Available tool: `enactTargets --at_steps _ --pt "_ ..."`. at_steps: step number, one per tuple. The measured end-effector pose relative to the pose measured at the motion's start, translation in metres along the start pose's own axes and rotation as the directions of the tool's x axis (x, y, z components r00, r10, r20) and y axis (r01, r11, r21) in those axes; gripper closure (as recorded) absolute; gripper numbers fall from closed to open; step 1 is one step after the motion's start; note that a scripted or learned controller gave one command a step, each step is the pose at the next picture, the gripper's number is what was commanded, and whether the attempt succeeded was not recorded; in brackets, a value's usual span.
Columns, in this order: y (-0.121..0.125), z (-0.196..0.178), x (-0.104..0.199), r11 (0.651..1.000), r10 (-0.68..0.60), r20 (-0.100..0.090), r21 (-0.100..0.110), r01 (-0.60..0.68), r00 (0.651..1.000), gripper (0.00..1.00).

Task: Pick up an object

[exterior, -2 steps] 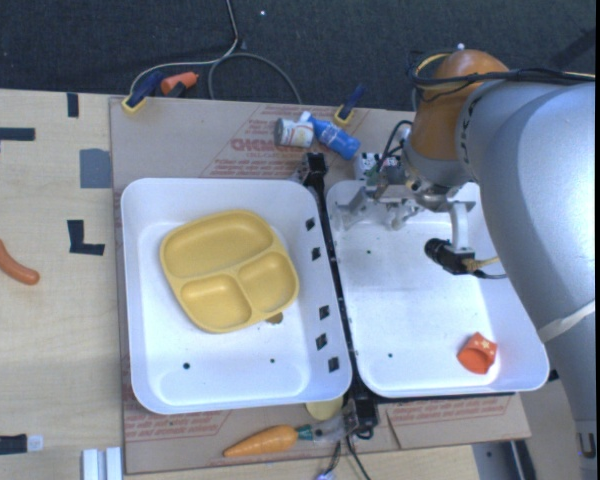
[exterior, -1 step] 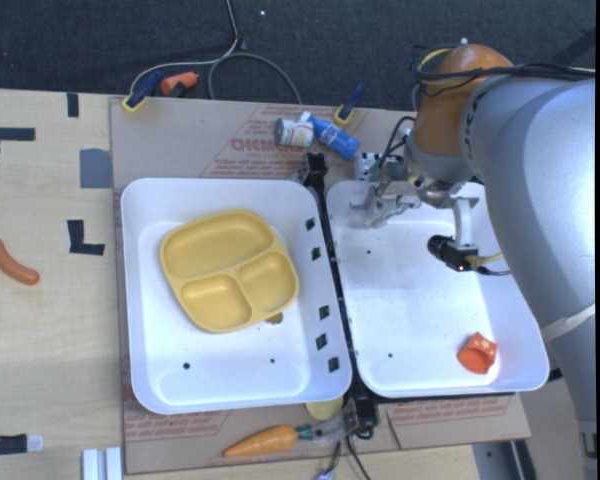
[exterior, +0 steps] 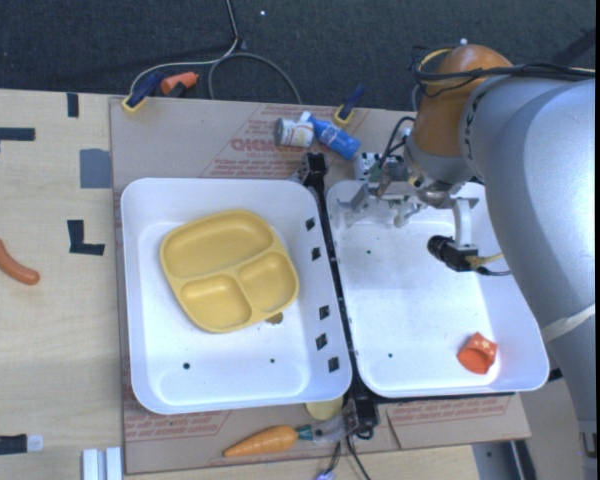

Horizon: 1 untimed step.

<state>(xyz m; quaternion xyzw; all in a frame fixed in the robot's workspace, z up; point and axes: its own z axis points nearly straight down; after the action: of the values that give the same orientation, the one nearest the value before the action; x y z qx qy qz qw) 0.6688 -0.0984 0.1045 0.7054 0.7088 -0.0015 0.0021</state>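
At the far end of the right bin (exterior: 420, 308): gripper (exterior: 385, 195), low over the white floor, close to the divider between the bins. Open or closed, cannot tell from this angle. Nothing seen gripped. Behind it, grey arm (exterior: 540, 168) with orange band, reaching in from the right.

In the same bin, near corner on the right: orange lump (exterior: 477, 353), lying loose against the wall, well apart from the gripper.

In the left bin (exterior: 220, 373): yellow plate (exterior: 230, 270) with three wells, flat, turned at a slant.

Outside the bins: carrot (exterior: 263, 440) on the cardboard by the near edge; white-and-blue bottle (exterior: 315, 133) on its side beyond the far rims; sausage (exterior: 13, 261) on the bench, far left.
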Motion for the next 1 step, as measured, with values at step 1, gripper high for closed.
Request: enactTargets --at_steps 1 --pt "-0.0005 0.0200 0.0020 1.000 0.003 -0.003 0.001 -0.003 1.000 0.00"
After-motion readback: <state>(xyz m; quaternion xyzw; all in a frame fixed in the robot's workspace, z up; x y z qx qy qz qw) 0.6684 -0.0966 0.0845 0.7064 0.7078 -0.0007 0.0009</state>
